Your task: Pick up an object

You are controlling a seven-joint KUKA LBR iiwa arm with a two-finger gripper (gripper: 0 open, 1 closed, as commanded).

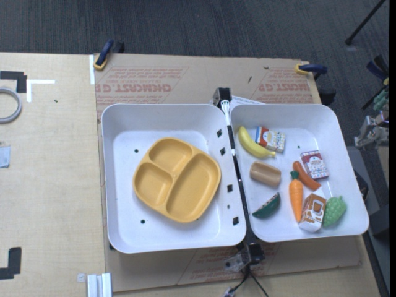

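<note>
**Toys lying in the right bin, tool waiting at the edge**

At the left, the pale wooden worktop is carrying a few black tape marks and a grey ring at the view's edge. Beyond it, dark carpet is running across the far side of the room. A printed cardboard sheet is lying under both bins, with a blue clamp gripping its far left corner.

The left bin is holding a yellow divided plate, lying flat near its middle.

The right bin is touching the left one along a shared rim. In it, a banana is lying at the far left beside a small carton. A brown roll is sitting nearer, and a watermelon slice nearer still. Further right, a carrot is lying beside an orange box, with a green bunch touching that box.

At the right edge, a grey metal part, seemingly the tool, is hanging outside the right bin, well apart from the toys. I cannot tell how far open it is or whether it has hold of anything.
</note>
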